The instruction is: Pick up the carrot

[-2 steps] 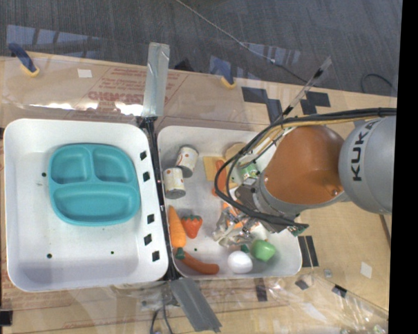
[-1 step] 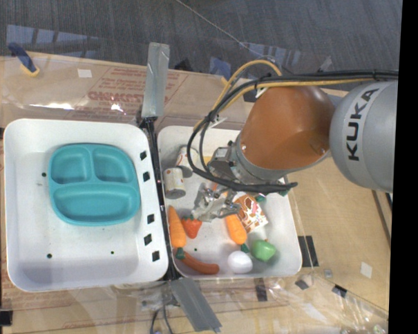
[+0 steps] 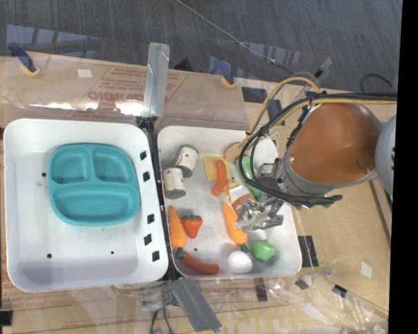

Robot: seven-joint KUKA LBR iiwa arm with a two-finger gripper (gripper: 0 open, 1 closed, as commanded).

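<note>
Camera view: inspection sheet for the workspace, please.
Surface: two white bins, left bin, right bin.
Job's things: carrot in right bin, beside the end effector; a second carrot near the divider.
Clutter: teal tray in left bin; two cans, strawberry, sausage, egg, green piece.
Grippers: end effector low over right bin.
Cables: yellow and black loops on the wrist.
Surroundings: taped cardboard, carpet.

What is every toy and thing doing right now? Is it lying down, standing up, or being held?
Gripper: low in the right bin, by a carrot.
Carrot: lying flat, under the gripper.
Second carrot: lying by the divider.
Strawberry: lying beside it.
Egg: resting near the front wall.
Teal tray: flat in the left bin.
</note>
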